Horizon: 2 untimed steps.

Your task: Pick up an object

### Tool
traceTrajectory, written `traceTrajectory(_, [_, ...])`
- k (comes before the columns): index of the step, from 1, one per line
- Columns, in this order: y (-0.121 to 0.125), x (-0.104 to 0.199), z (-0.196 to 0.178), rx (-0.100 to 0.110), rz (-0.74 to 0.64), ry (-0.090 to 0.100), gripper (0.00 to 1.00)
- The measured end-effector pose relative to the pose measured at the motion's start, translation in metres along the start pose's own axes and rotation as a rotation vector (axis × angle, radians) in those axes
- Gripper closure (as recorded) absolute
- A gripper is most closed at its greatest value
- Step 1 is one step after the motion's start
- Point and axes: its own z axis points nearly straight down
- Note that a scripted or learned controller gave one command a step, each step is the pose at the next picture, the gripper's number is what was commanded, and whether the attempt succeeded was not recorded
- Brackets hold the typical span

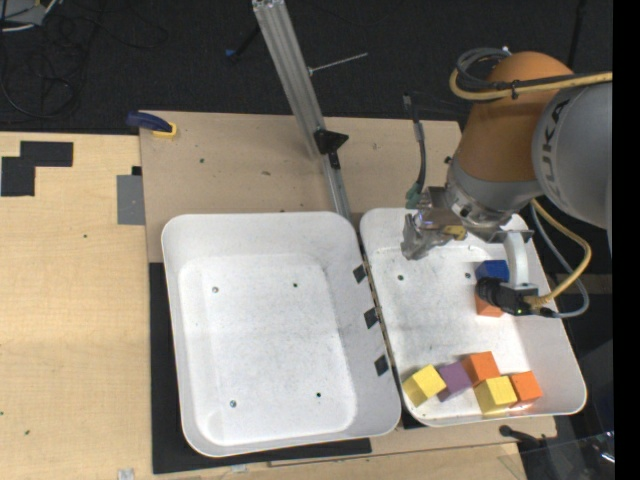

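The claw (418,240) is hovering over the right bin (440,308); whether it is gripping anything, I cannot tell. The blocks (470,380) are lying well below it, and the arm (520,138) is partly hiding a blue block (491,269).

blue block (491,269) half-hidden (by cable), arm (560,138) cropped

Even, fairly bright light falls from above on the pale wooden surface (80,268) and the two white bins (265,238), whose floors look washed out and faintly grainy, while the background beyond the surface sinks into near black. Shadows are soft and short, gathering under the bin rims and beneath the arm (530,138). Focus is moderately soft throughout, with small details smeared.
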Motion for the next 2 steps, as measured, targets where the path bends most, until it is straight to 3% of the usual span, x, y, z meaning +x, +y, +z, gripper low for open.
traceTrajectory(2, [-0.061,0.093,0.008,0.003,0.001,-0.001,1.00])
